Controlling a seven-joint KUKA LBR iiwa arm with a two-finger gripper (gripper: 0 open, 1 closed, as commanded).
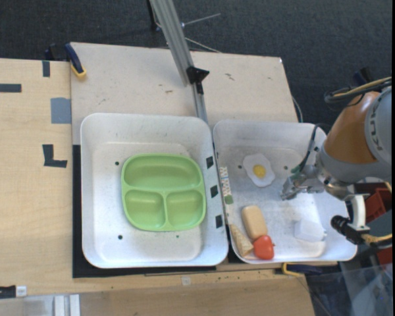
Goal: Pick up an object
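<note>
In the right bin (276, 133) lie a toy fried egg (258, 170), a tan bread roll (253, 220), a red tomato (264, 247), a crust-like wedge (240, 241) along the left wall, and a pale translucent piece (309, 230) at the right. My gripper (291, 188) hangs low over the bin's right half, between the egg and the pale piece, just right of the egg. Nothing shows between its fingers. The arm's orange band (352, 133) sits above it at the bin's right edge.
The left bin (92, 176) holds a green three-compartment plate (163, 191). A slanted metal pole (178, 38) runs from the top down to the divider between the bins. A yellow-and-blue clamp (75, 60) sits at the board's back left corner.
</note>
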